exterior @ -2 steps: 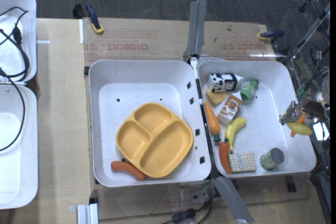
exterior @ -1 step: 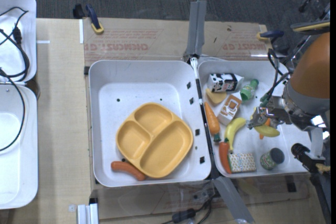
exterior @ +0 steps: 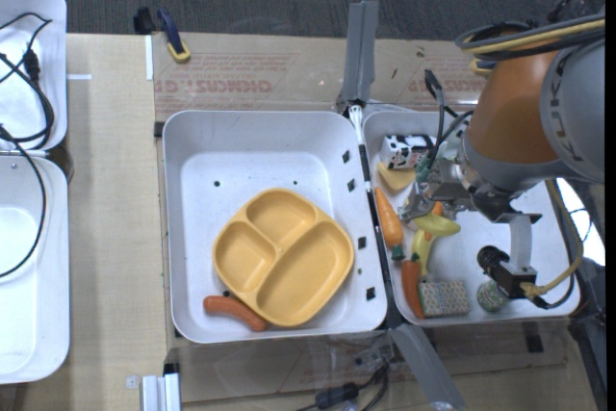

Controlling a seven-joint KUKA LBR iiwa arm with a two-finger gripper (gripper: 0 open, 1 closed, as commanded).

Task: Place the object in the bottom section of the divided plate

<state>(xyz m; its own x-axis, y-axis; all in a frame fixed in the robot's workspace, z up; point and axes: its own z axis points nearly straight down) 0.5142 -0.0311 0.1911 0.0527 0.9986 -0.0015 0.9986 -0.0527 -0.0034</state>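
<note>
A yellow divided plate [exterior: 284,255] lies in the left bin [exterior: 192,207], its large section toward the lower right. The arm's orange and grey wrist hangs over the right bin [exterior: 563,298], and my gripper [exterior: 430,199] points down among the toy food there. Just below it lies a yellow banana [exterior: 430,234]. An orange carrot [exterior: 388,215] lies along the bin's left wall, and a red-orange piece [exterior: 411,285] sits lower down. The wrist hides the fingers' spacing.
An orange sausage [exterior: 234,310] lies in the left bin beside the plate's lower edge. The right bin also holds a black-and-white cow toy [exterior: 408,147], a cheese wedge [exterior: 395,177], a speckled sponge [exterior: 444,297] and a greenish ball [exterior: 491,298]. Cables trail from the arm.
</note>
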